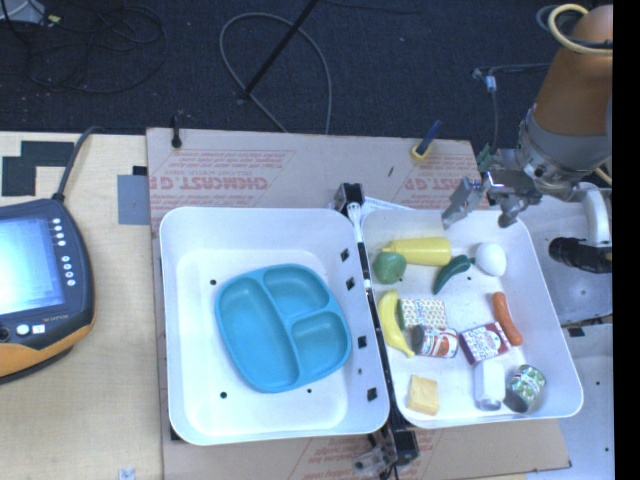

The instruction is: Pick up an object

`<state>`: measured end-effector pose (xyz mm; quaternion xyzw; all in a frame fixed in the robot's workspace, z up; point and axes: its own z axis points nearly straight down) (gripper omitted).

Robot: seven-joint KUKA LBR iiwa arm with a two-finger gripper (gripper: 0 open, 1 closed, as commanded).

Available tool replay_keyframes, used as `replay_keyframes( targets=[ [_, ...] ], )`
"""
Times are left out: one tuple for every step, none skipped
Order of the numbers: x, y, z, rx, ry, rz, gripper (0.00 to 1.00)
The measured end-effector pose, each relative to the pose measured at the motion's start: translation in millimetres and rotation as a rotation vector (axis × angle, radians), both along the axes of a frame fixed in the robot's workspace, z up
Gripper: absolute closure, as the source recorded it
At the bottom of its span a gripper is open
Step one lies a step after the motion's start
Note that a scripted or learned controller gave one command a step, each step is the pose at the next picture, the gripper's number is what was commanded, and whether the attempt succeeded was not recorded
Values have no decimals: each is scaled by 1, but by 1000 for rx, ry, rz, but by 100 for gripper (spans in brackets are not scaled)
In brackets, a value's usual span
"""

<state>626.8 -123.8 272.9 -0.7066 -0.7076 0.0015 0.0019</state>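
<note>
At far left a teach pendant [35, 278] with a lit screen and an orange underside rests on the bench. The left bin [190, 268], smooth white plastic with rounded corners, carries a glossy blue compartment tray [282, 325] with three recesses.

The right bin [560, 368] contains the candidate objects, all small toy food items of moulded plastic. From its left edge: a round green vegetable [389, 265], a curved yellow banana [391, 325], a yellow corn cob [421, 250], a flat yellow cheese wedge [423, 395], a printed can lying on its side [437, 343], a dark green pepper [452, 271], a smooth white egg [490, 258], a small red carton [483, 342], an orange sausage [507, 318] and a shiny foil-wrapped piece [524, 385].

The gripper [490, 200] hangs above the bin's upper right corner, fingers spread wide with nothing between them. Judged status: no object selected or grasped; descent, closure and lift all remain.
</note>
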Motion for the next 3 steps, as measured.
replay_keyframes(
  targets=[
    [14, -62, -118, 0, 10, -4, 0],
    [18, -67, -160, 8, 0, 3, 0],
    [17, -69, -154, 5, 4, 3, 100]
  ],
)
